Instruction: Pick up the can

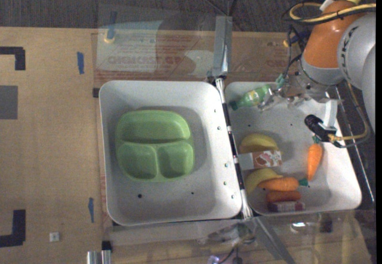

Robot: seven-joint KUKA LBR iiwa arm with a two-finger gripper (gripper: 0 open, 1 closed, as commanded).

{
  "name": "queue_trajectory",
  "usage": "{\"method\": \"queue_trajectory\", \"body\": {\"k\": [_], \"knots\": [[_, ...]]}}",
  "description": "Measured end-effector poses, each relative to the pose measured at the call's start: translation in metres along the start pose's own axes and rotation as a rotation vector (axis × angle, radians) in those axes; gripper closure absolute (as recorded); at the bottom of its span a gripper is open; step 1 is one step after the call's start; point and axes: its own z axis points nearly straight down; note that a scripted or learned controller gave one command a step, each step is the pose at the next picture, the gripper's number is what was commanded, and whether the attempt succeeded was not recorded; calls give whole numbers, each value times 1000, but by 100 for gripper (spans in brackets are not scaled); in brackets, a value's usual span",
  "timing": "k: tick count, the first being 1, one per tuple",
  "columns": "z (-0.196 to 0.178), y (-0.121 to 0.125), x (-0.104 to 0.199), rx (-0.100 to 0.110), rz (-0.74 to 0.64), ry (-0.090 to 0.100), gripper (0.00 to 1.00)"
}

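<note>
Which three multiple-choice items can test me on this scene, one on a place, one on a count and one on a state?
1. Where is the green plate?
A. In the left bin
B. In the right bin
C. On the bench outside the bins

2. How many compartments has the plate?
A. Two
B. Three
C. Five

3. How is the green bottle?
A. Upright on the plate
B. Lying on its side
C. Standing upside down

Answers:
1 A: the green plate rests on the floor of the left bin.
2 B: one long compartment sits above two smaller ones.
3 B: the green bottle lies flat in the right bin.
</note>
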Motion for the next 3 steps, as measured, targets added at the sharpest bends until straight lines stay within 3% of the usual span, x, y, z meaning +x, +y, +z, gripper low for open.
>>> {"method": "queue_trajectory", "body": {"k": [1, 2, 3], "knots": [[19, -3, -49, -3, 262, -1, 0], [18, -11, -58, -1, 38, 5, 0], [16, -26, -62, -7, 273, 16, 0]]}}
